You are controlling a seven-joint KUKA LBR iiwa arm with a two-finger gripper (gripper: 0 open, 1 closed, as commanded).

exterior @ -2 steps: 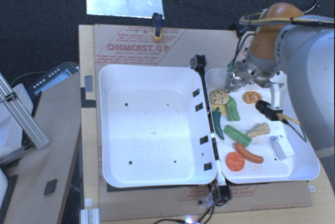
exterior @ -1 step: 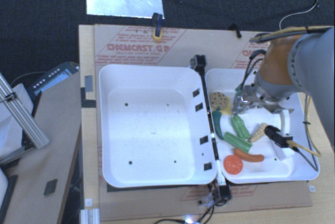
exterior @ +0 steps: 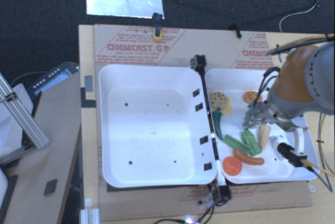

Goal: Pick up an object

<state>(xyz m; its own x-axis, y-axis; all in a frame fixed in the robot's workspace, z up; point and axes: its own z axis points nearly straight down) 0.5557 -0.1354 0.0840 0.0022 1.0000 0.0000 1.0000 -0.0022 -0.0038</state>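
White right bin (exterior: 235, 77) crowded with toy food, pincer (exterior: 253, 119) low among it, grip state unclear, left bin (exterior: 152, 76) roomy

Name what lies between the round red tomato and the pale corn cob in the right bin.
In the camera view, an orange-red sausage lies between the tomato and the corn cob.

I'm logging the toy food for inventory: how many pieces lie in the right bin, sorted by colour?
Green: 3, a pepper, a long pod and a ridged piece
Orange or red: 3, a sausage, a round slice and a piece by the arm
Tan or yellow: 3, cookie, yellow wedge, corn
Total: 9
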